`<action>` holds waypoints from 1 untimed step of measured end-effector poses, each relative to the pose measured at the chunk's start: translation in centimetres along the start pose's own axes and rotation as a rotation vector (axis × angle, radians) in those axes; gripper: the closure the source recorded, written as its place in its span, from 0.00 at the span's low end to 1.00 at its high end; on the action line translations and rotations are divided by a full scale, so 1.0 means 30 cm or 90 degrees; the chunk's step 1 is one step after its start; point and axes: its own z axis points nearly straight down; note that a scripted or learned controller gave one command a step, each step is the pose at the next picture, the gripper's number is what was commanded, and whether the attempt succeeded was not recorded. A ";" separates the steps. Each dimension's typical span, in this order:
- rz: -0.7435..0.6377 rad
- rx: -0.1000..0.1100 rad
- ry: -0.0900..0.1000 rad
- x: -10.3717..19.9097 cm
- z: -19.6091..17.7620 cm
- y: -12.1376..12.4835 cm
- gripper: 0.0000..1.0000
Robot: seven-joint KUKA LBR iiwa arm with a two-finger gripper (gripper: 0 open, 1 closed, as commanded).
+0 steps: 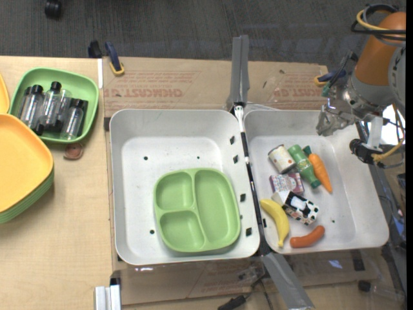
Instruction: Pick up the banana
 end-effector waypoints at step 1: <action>0.237 0.001 0.000 0.198 -0.154 -0.079 1.00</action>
